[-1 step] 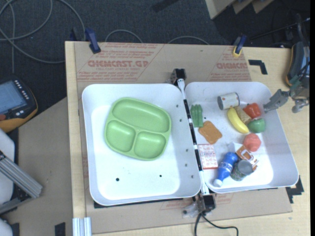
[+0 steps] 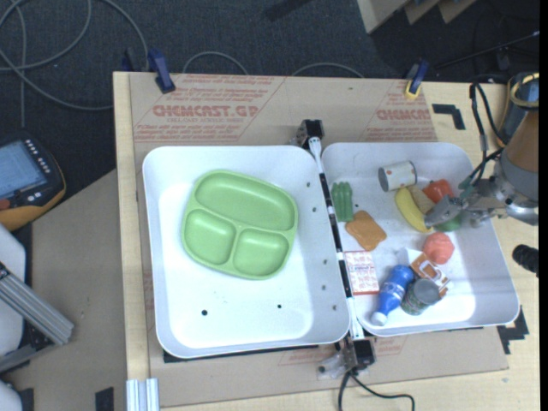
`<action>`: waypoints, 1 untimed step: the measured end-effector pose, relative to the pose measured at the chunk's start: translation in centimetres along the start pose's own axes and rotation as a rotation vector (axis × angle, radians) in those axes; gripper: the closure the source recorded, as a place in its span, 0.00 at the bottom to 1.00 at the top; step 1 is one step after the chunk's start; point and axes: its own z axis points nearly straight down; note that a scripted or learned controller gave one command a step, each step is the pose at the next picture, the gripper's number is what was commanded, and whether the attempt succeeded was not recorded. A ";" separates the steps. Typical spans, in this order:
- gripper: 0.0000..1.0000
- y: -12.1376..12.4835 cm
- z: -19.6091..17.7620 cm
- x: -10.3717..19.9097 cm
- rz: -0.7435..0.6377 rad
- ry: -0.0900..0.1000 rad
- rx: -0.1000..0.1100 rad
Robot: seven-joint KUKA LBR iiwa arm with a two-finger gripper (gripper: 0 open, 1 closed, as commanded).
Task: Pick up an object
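Note:
The right bin (image 2: 488, 302) holds several small objects. A white can (image 2: 397, 175) lies at the back, with a yellow banana (image 2: 411, 210) and a red-orange piece (image 2: 438, 188) just in front of it. Toward the left wall sit a green pepper-like item (image 2: 343, 200) and an orange slab (image 2: 366, 229). A red round fruit (image 2: 438, 247), a blue bottle (image 2: 392, 291), a dark can (image 2: 421, 296) and a red-white packet (image 2: 360, 272) lie nearer the front. My gripper (image 2: 445, 213) hangs low over this bin, right beside the banana and above the red fruit.
The left bin (image 2: 171, 315) holds a green divided plate (image 2: 240, 223). A black clamp (image 2: 309, 131) sits where the two bins meet at the back. Blue clips (image 2: 159, 68) and cables lie at the bench's far edge. The arm (image 2: 518, 169) comes in over the right bin's right rim.

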 end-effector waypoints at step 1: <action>0.00 -4.8 4.1 4.5 0.000 -0.001 -0.002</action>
